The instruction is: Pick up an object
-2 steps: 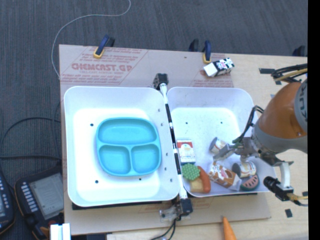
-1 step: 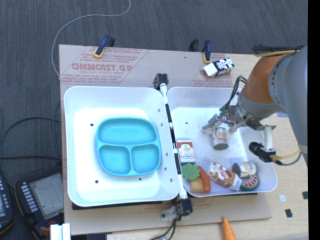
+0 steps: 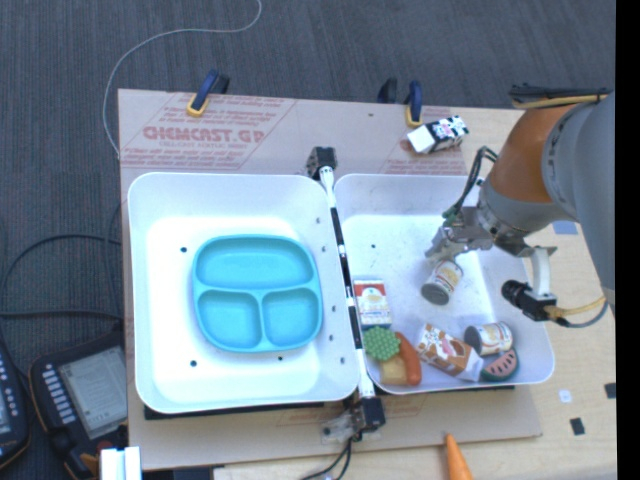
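My gripper (image 3: pixel 456 244) hangs over the right bin (image 3: pixel 400 203), in its right-hand half. Directly under it, and seeming to touch it, lies a small tilted can (image 3: pixel 441 281) with a pale label. Whether the can is gripped cannot be made out. Along the bin's near side lie a red-and-white carton (image 3: pixel 372 303), a green leafy toy (image 3: pixel 380 343), an orange-red toy vegetable (image 3: pixel 405 362), a red snack packet (image 3: pixel 447 351), a second small can (image 3: pixel 490 338) and a watermelon slice (image 3: pixel 501 366).
The left bin (image 3: pixel 160 208) holds a blue divided tray (image 3: pixel 258 293). A cow-patterned box (image 3: pixel 437 135) lies on the board behind the right bin. An orange carrot tip (image 3: pixel 455 458) pokes in at the front edge. A divider rail (image 3: pixel 340 258) separates the bins.
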Motion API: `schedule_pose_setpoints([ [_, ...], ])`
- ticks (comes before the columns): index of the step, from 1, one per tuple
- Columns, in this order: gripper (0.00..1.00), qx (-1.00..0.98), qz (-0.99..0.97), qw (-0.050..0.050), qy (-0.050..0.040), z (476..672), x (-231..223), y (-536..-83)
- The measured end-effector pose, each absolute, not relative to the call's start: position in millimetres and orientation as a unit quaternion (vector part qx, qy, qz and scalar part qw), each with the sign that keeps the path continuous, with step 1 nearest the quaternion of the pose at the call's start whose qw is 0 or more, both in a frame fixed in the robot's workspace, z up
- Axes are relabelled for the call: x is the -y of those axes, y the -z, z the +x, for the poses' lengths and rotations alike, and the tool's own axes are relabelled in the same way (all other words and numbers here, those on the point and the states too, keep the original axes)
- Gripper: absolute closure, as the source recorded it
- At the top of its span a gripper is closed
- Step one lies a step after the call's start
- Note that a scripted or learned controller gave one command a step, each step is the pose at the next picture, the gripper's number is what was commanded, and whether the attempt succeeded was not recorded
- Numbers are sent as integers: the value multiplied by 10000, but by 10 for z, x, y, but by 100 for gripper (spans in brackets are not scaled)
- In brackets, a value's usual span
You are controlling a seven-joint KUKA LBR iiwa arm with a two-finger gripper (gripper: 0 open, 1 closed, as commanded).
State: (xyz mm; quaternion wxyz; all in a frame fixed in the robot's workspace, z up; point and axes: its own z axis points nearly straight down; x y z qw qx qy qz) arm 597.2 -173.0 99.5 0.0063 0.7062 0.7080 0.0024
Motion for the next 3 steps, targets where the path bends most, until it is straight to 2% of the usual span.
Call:
schedule_pose_setpoints([
  [1, 100, -7076, 7066, 11, 2, 6397, 1556, -1325],
  [2, 100, -7079, 7063, 9, 1, 6687, 1012, -1659],
  [3, 100, -7080, 7062, -1, -2, 6306, -62, -2187],
])
